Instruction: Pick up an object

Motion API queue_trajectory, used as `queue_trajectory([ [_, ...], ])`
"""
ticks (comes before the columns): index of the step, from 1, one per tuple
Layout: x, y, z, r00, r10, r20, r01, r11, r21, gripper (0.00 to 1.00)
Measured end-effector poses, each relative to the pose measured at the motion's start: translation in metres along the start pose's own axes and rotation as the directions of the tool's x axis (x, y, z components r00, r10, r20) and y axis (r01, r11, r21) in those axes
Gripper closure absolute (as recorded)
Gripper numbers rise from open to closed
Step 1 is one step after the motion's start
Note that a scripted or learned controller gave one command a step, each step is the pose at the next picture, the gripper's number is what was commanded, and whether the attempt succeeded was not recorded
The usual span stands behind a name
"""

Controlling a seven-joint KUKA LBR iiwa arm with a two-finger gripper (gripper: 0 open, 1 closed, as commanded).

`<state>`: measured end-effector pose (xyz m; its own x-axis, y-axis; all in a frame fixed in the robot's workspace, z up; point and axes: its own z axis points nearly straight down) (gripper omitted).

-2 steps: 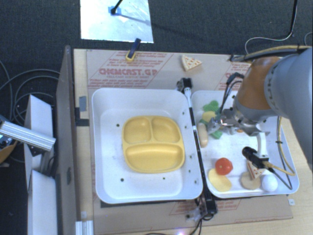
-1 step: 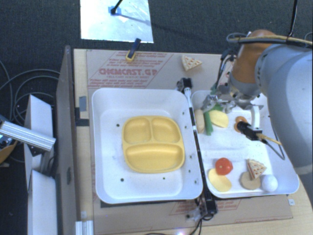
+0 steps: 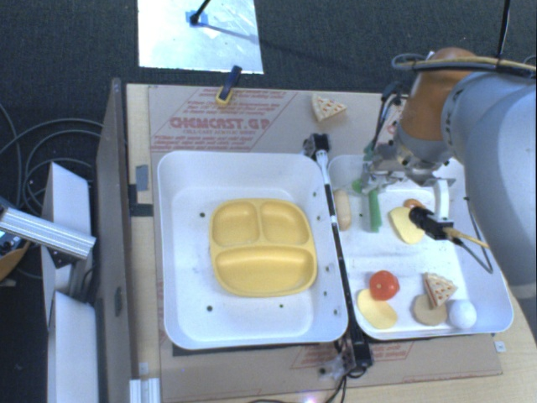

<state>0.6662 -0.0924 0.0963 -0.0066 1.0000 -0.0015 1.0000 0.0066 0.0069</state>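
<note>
My gripper (image 3: 377,175) hangs low over the far left part of the right bin (image 3: 495,296), reaching in from the right. Directly below it lies a green stick (image 3: 372,211), whose upper end meets the gripper's tip; whether it is gripped is unclear. A beige roll (image 3: 342,209) lies beside the stick against the bin's left wall. A yellow slice (image 3: 404,225) and a small orange piece (image 3: 413,203) lie just right of the stick.
The right bin's near end holds a red tomato (image 3: 384,285), a yellow disc (image 3: 377,314), a brown cookie (image 3: 427,311), a wedge (image 3: 439,288) and a white ball (image 3: 461,314). The left bin (image 3: 189,309) holds a yellow divided plate (image 3: 262,247). Another wedge (image 3: 328,107) lies on the cardboard behind.
</note>
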Motion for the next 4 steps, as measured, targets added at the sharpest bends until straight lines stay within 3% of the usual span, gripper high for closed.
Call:
queue_trajectory([
  [1, -0.045, -0.065, -0.038, 1.0, 0.011, 0.0, -0.011, 1.0, 0.008, 1.0],
  [2, -0.069, -0.117, -0.119, 1.0, 0.01, 0.001, -0.01, 1.0, 0.002, 1.0],
  [3, 0.025, -0.081, -0.146, 1.0, -0.006, -0.003, 0.006, 1.0, 0.001, 1.0],
  [4, 0.02, -0.081, -0.144, 1.0, 0.002, -0.002, -0.002, 1.0, 0.004, 1.0],
])
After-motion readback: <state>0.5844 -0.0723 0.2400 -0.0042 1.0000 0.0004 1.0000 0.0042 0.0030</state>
